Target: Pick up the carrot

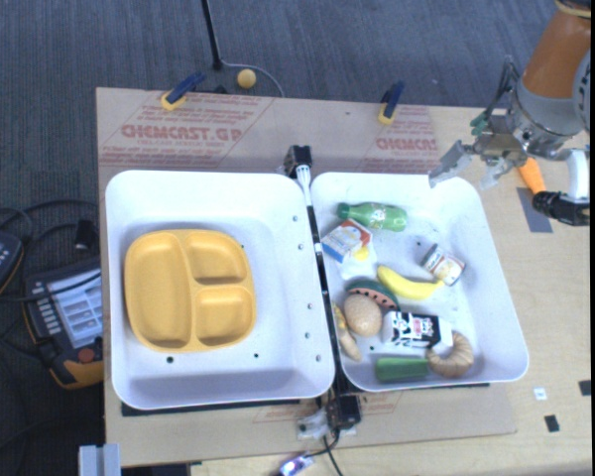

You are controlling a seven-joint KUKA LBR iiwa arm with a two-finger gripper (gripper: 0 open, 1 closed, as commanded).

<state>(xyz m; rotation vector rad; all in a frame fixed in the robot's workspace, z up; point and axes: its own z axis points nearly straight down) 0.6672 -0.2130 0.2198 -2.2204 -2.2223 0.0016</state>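
An orange stub, taken to be the carrot (pixel 529 175), is seen just outside the far right corner of the right bin (pixel 481 228), close beside the gripper (pixel 473 159), which is poised above that same corner. Whether the carrot is gripped or merely lies behind cannot be told, nor can the gripper's opening. If held, the pick is judged nearly done; otherwise the grasp remains. A bottle (pixel 373 215) and banana (pixel 409 284) are seen inside that bin.

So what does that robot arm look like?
The arm is a thick rounded tube, grey with a broad orange band above the wrist. It ends in a small gripper of pale grey metal, with angular parts and a touch of green near its base.
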